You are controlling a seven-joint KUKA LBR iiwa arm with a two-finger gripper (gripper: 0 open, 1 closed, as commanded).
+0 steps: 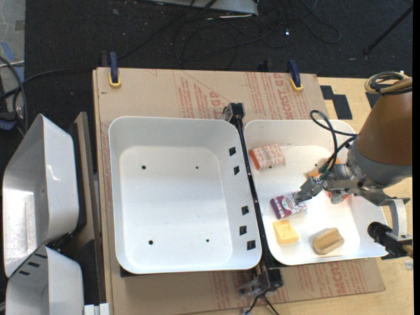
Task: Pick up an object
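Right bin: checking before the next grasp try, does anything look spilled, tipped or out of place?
Nothing stands out. The right bin holds a pink carton, purple packet, yellow block and tan bun, all lying apart inside it. The gripper is by the packet.

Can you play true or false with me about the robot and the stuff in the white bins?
1. The purple packet lies in the right bin. True.
2. The yellow block sits in the left bin. False: it is in the right bin, just below the purple packet.
3. The tool is right next to the purple packet. True.
4. The orange and white box is the thing nearest the tool. False: the purple packet is nearest.
5. The tan bread roll sits right of the yellow block. True.
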